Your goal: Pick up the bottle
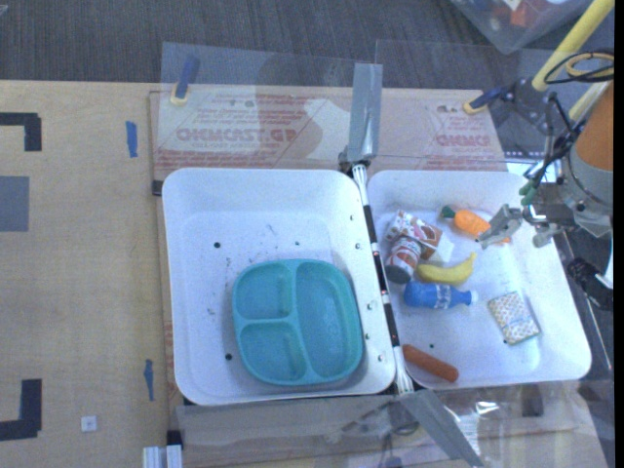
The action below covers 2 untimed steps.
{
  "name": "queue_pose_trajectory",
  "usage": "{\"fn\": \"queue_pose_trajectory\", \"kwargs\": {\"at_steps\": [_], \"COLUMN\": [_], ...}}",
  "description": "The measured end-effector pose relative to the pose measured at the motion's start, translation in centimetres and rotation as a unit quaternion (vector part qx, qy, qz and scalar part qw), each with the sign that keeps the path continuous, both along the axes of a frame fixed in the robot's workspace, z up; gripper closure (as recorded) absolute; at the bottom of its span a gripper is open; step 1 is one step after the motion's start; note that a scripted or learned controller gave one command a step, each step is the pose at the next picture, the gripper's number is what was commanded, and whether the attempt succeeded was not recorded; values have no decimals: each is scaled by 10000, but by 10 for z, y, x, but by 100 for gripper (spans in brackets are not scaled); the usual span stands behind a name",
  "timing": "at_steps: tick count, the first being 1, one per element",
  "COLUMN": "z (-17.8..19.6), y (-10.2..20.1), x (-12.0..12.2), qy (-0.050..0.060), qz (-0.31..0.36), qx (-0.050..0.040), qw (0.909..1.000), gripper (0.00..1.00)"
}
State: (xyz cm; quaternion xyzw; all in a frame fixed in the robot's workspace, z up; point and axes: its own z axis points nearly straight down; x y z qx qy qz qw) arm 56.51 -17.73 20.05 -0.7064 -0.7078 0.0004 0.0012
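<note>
White right bin holds the blue bottle; end effector, spread open, hovers apart, arm cropped.

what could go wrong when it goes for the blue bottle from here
1. The blue bottle lies on its side with the banana right against it, so the fingers may catch the banana too, or push it instead.
2. A round bottle lying flat could roll away as the fingers close.
3. The gripper sits above the carrot, away from the bottle, and might bump the carrot or the crumpled can on the way.
</note>
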Motion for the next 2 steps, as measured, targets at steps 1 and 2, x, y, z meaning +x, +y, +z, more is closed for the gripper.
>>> {"fn": "queue_pose_trajectory", "kwargs": {"at_steps": [1,2], "z": [-106,-93], "y": [-7,-8], "x": [60,61], "qy": [-90,-108], "qz": [-218,-207], "qx": [-43,-68], "qw": [9997,9997], "gripper": [0,100]}}
